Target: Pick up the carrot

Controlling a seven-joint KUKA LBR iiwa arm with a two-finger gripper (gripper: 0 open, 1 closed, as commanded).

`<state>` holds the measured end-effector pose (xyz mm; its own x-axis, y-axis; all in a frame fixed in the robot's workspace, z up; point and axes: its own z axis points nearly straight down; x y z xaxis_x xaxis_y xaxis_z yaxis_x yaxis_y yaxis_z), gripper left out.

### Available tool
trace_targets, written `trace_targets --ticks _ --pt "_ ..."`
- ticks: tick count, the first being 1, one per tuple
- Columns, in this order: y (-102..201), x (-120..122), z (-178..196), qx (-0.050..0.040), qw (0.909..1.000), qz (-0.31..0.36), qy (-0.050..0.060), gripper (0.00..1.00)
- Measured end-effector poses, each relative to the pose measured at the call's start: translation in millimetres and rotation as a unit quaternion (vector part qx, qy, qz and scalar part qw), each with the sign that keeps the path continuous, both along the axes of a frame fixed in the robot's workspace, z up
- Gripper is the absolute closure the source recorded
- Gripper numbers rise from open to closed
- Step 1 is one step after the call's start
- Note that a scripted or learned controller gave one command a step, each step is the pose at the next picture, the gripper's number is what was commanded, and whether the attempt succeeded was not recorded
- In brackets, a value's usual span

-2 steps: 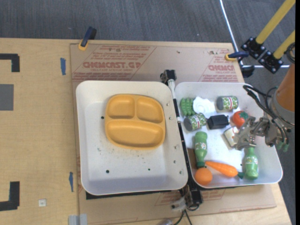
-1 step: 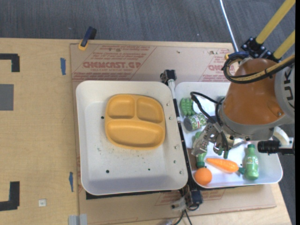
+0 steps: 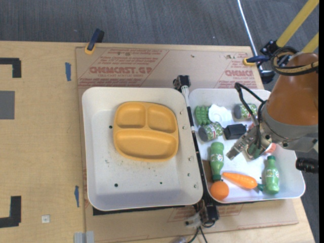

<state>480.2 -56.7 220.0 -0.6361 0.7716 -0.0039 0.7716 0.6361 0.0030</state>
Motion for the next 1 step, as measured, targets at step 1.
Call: trace_targets --ticks 1 --pt "0.1 0.0 0.0 0.0000 1.0000 0.000 0.000 0.00"
